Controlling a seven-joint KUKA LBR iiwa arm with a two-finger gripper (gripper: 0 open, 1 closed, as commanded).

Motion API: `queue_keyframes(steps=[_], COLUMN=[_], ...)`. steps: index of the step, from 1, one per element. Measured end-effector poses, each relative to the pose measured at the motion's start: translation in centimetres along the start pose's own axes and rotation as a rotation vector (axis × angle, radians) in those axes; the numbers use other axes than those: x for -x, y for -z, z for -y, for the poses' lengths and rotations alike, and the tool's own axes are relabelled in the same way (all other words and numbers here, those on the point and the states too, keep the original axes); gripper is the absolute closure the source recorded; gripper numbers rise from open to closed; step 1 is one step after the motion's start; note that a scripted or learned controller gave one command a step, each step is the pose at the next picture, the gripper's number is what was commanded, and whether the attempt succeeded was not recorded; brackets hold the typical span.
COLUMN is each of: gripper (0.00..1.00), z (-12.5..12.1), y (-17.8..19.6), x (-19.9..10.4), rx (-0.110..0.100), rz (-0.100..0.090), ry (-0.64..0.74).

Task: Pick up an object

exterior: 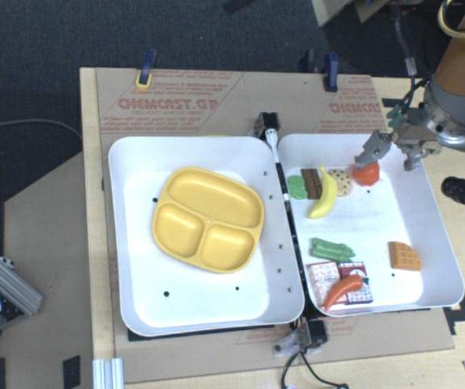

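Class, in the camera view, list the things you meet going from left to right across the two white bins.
Yellow divided plate → green round piece → banana → red tomato → waffle.

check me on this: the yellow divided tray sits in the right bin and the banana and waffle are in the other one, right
Not quite. The camera view shows the yellow divided tray in the left bin, not the right. The banana and the waffle do lie in the other one, the right bin.
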State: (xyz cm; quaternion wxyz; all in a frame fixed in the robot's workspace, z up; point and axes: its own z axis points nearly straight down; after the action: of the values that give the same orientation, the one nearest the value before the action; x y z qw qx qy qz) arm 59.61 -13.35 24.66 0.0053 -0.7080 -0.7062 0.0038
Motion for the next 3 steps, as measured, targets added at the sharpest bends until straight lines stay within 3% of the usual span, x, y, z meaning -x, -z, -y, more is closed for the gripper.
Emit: queue_keyframes(steps=[1,2,3], gripper=[0.00,0.00,0.00], z=[-0.2,0.8,-0.2], y=[0.7,-4.8,-9.9], x=[0.0,-0.2,-0.1], rx=[0.012,0.006,0.007], rz=[0.002,0.000,0.001], ry=[0.003,0.002,0.003])
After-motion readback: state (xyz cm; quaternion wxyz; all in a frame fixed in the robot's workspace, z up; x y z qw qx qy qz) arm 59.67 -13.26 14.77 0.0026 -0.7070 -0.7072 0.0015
